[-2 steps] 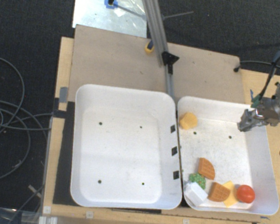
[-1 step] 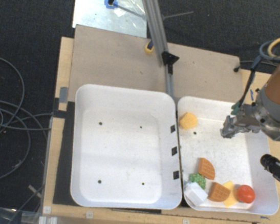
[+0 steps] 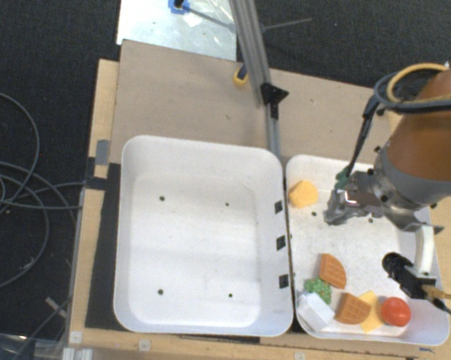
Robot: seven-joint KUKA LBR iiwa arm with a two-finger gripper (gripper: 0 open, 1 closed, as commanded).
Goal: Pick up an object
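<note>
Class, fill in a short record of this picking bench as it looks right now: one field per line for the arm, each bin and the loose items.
arm: grey with orange band, reaching in from the right
gripper: above the right bin, near its upper part
left bin: white, shallow
right bin: white, holds the items
yellow block: upper left of right bin, apart from the rest
red ball: lower right corner
green piece: lower left, beside a white block

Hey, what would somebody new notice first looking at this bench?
The grey arm with its orange band reaching in from the right, its gripper over the right white bin. Next, the bright toy foods there: a yellow chunk near the top, a red tomato at the bottom corner.
</note>
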